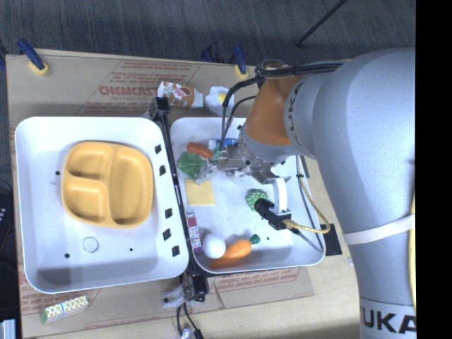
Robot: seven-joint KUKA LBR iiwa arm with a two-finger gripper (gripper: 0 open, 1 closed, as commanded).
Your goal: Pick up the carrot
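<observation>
Camera view: carrot point(233, 251) lies untouched at the right bin's point(311, 254) near edge, beside a white egg point(213, 246)
Gripper point(224, 159) hangs near the far-left corner, well apart from it; finger state cannot be told, wrist hides them

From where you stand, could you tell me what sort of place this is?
Likely a robot manipulation lab bench: a KUKA arm reaches over two white bins, with toy food such as a carrot and a yellow divided plate.
</observation>
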